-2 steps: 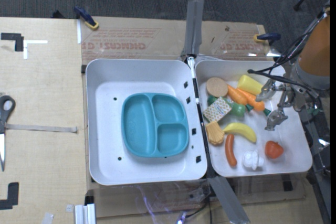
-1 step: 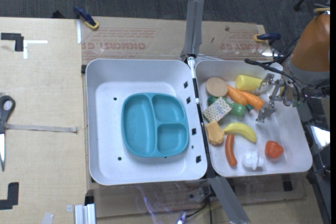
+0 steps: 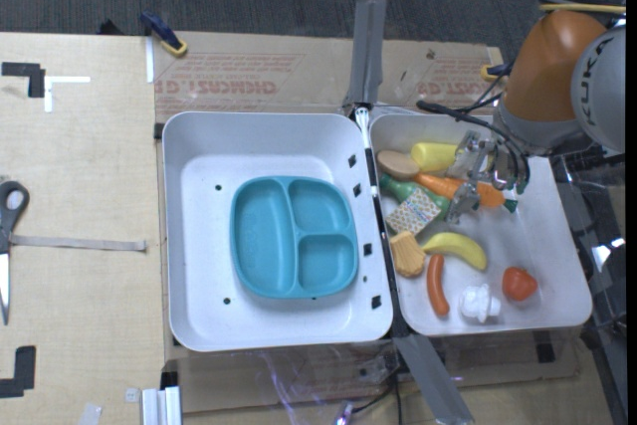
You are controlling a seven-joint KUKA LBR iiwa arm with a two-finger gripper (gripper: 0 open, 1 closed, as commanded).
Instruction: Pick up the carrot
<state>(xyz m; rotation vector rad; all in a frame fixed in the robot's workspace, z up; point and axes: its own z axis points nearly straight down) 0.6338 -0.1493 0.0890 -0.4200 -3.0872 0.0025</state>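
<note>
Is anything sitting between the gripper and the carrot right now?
Nothing visible. The gripper is already down at the carrot in the right bin, over its right end. The yellow piece and banana lie beside the carrot, not across it.

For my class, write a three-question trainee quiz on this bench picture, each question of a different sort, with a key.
1. True or false: the teal three-compartment plastic plate lies in the left white bin.
2. Multiple choice: the two-finger gripper is at which item in the right white bin?
A. the curved yellow toy banana
B. the long orange toy carrot
C. the round red toy tomato
3. Fill in: the red toy sausage lies just below the ____.

Key: 1 true; 2 B; 3 banana.
</note>
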